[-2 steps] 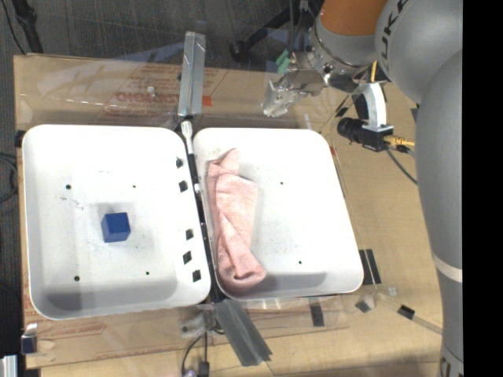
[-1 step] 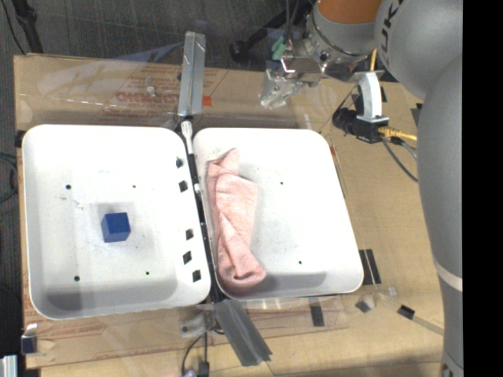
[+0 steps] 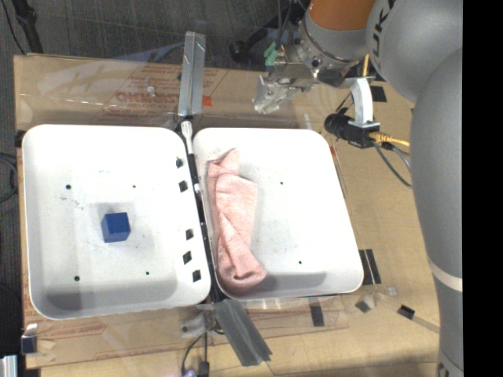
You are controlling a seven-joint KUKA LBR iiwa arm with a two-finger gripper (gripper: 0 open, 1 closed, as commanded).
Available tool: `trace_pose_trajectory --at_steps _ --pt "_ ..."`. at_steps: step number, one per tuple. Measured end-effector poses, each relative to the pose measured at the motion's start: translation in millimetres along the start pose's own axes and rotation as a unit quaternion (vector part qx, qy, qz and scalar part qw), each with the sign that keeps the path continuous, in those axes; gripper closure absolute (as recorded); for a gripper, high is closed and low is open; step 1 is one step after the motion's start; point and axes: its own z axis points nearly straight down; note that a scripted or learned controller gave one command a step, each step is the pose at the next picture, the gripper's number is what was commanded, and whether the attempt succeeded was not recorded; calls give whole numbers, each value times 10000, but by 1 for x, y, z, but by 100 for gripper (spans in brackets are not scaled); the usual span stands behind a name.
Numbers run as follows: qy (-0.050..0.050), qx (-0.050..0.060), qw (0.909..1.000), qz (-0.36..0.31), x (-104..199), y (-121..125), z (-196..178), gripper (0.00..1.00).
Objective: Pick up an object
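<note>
Grey and clear, the claw [image 3: 271,94] hangs above the far rim of the right bin [image 3: 314,210]; I cannot tell its state. Just below it in the picture lies the pink cloth [image 3: 234,218], stretched long toward the near rim. A blue block [image 3: 115,226] sits farther off in the left bin [image 3: 47,210].

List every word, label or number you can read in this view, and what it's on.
"KUKA", only in part, reading up the grey arm.
Red print on the brown board behind the bins: too blurred to read.
Nothing legible on the pink cloth or the blue cube.
</note>
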Motion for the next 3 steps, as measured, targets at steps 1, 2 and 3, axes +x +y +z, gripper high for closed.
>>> trace_pose_trajectory --at_steps 1,2,3 --pt "2 22 9958 920 20 -12 12 100" --pt "-4 -5 9946 1033 23 2 22 100" --pt "0 10 9930 1181 -6 -1 48 100"
